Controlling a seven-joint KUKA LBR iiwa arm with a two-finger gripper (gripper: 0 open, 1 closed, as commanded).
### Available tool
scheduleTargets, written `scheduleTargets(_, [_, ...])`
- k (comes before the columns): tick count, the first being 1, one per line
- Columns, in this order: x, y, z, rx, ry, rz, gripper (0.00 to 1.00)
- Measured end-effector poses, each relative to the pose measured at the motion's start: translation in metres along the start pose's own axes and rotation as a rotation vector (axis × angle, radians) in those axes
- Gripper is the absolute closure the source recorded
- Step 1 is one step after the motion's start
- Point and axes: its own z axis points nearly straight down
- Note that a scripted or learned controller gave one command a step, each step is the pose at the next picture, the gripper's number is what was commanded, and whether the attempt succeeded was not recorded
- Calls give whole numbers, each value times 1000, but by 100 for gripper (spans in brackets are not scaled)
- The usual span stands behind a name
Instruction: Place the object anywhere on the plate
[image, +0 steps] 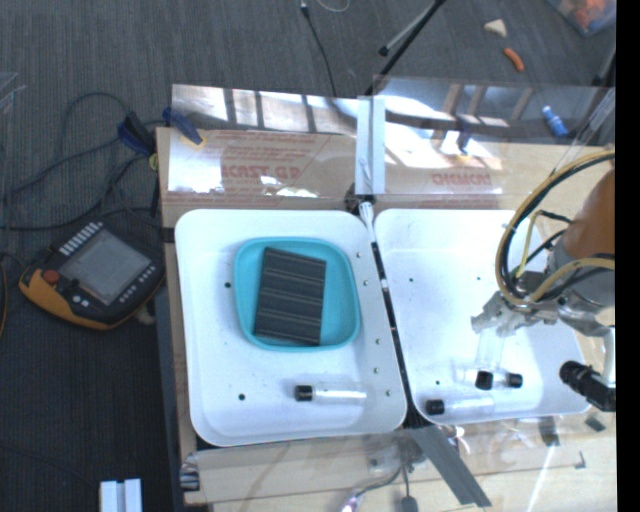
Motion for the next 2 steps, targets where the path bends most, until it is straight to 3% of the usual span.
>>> scheduleTargets(1, [0, 0, 0, 0, 0, 0, 0])
scheduleTargets(2, [-32, -1, 20, 1, -3, -174, 0])
